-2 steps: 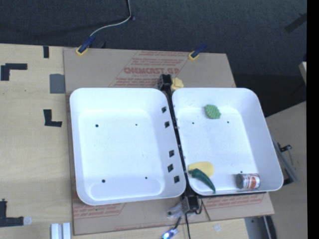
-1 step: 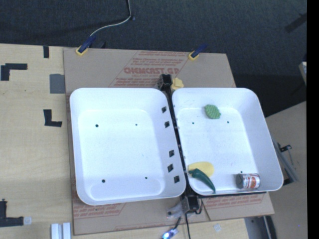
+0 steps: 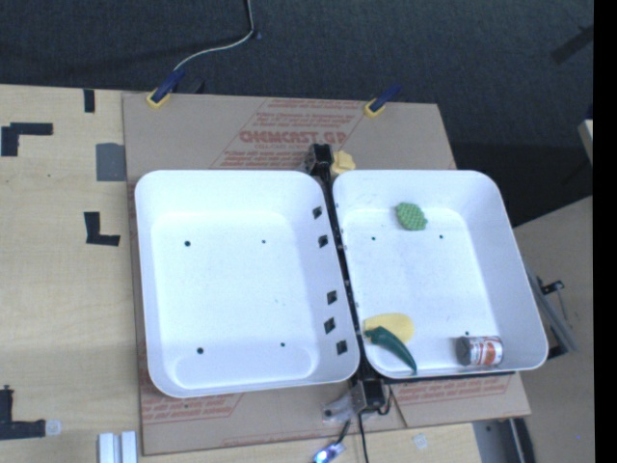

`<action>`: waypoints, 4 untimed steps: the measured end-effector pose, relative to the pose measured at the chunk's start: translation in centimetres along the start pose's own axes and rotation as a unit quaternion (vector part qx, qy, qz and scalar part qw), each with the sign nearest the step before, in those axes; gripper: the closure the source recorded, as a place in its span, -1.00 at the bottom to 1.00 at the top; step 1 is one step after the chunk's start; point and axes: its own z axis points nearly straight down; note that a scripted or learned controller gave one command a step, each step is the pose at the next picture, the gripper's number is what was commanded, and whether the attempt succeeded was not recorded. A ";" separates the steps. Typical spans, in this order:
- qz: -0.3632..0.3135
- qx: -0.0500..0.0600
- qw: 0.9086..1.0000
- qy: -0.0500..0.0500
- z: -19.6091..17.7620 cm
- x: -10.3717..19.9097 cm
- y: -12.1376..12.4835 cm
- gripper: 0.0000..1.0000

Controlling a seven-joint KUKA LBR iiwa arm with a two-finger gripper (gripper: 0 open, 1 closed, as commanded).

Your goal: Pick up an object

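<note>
The right bin (image 3: 501, 258) holds a small green textured ball-like object (image 3: 412, 216) near its far side. A yellow flat piece (image 3: 393, 326) lies at the bin's near left corner, with a dark green pepper-shaped object (image 3: 395, 347) lying across its front. A small can (image 3: 479, 352) with a red and white label lies on its side at the near right corner.
The left bin (image 3: 154, 258) sits beside the right one, joined by black clips (image 3: 333, 297) along the shared wall. Both rest on a cardboard sheet (image 3: 280, 133) held by blue and yellow clamps. A white cable (image 3: 231, 41) runs across the dark floor behind.
</note>
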 end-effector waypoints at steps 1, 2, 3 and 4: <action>-0.002 0.002 1.000 0.003 2.2 3.8 -7.5 1.00; -0.001 -0.001 1.000 0.000 -0.1 1.4 -1.0 1.00; -0.001 0.001 1.000 0.002 -0.1 3.5 -7.5 1.00; 0.000 0.000 1.000 0.000 0.0 0.0 -2.1 1.00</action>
